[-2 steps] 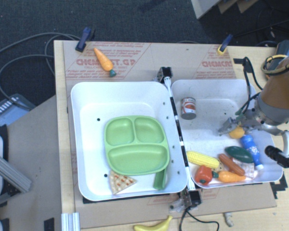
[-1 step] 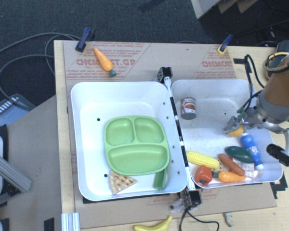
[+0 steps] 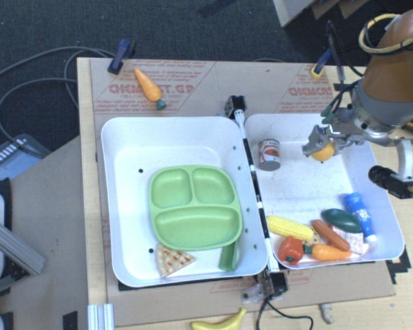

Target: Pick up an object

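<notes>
My gripper (image 3: 319, 145) hangs over the back of the right bin (image 3: 303, 188), shut on a small yellow-orange object (image 3: 323, 152) that shows between its fingers. The object looks lifted off the bin floor. To its left, a small silver can with a red label (image 3: 269, 154) stands in the same bin. In the bin's front right corner lie a corn cob (image 3: 289, 227), a red pepper (image 3: 291, 250), a carrot (image 3: 328, 253), a sausage (image 3: 330, 234), a dark green vegetable (image 3: 342, 218) and a blue bottle (image 3: 358, 212).
The left bin (image 3: 124, 184) holds a green divided plate (image 3: 194, 206), a waffle-like slice (image 3: 172, 260) and a green piece (image 3: 228, 256). An orange toy carrot (image 3: 149, 86) lies on the bench behind it. A banana (image 3: 220, 320) lies at the front edge.
</notes>
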Tool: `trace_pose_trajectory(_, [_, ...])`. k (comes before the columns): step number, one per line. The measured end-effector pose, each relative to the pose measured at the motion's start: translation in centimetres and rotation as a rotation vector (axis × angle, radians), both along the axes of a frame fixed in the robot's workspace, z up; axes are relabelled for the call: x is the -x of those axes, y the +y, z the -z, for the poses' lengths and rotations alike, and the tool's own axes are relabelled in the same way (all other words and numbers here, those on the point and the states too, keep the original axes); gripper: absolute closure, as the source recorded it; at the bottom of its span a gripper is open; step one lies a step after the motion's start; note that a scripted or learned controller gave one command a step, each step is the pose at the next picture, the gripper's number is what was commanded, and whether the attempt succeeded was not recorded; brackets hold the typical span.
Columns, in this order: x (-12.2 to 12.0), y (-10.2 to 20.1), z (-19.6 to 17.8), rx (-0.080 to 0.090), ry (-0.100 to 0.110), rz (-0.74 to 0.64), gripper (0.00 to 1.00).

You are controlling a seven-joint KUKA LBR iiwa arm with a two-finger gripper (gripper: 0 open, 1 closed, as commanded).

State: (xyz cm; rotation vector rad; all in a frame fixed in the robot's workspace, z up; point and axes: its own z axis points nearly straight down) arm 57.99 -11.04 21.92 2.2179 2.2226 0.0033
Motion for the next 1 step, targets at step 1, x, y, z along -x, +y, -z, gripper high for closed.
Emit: trace_pose_trajectory(1, [-0.1,6.3,-0.61,-0.001,0.003,0.001,1.0])
